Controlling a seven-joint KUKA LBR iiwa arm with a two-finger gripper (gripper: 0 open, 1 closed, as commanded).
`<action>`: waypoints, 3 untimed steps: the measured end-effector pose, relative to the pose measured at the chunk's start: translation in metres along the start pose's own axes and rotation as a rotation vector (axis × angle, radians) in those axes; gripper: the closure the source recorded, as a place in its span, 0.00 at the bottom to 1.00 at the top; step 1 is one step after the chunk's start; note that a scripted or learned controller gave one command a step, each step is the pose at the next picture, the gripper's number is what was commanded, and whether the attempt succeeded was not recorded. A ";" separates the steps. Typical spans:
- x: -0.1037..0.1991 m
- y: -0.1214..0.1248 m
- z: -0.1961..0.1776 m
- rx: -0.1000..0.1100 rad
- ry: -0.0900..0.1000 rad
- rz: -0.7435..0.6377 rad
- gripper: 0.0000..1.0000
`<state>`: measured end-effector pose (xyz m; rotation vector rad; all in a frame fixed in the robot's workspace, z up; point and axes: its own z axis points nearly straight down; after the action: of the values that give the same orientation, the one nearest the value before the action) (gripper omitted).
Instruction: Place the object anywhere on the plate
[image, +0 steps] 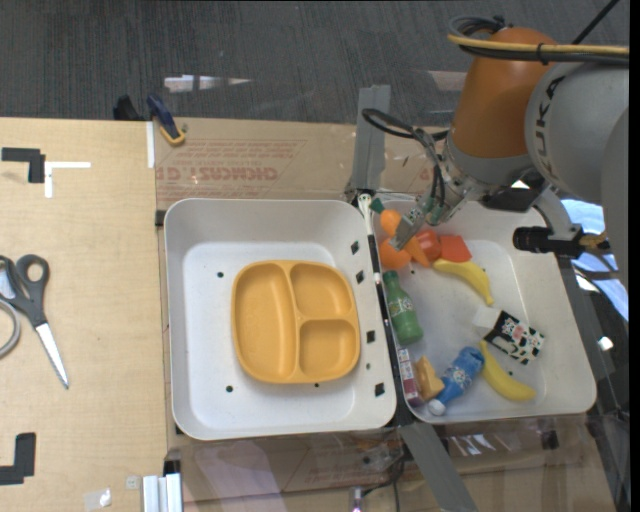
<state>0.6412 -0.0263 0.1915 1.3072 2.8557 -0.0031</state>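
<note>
Pincer (408, 232) low at right bin's (560, 400) far-left corner, touching orange toys (425, 246); finger state cannot be told. Yellow divided plate (296, 322) sits centred in left bin (190, 330), well apart.

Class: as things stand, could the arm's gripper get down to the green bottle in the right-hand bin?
Probably yes: the green bottle lies uncovered by the bin's left wall, just below the gripper, though the wall crowds one side.

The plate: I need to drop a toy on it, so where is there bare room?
All three compartments of the yellow plate are bare, as is the left bin floor around it. The right bin is crowded: bananas, green bottle, gripper.
</note>
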 end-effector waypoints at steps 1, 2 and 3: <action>0.099 0.021 0.000 0.000 0.002 0.063 1.00; 0.178 -0.009 0.074 0.001 0.003 0.084 1.00; 0.163 0.034 -0.064 0.002 0.000 0.332 1.00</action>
<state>0.5600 0.1195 0.2550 1.7613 2.6011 -0.0052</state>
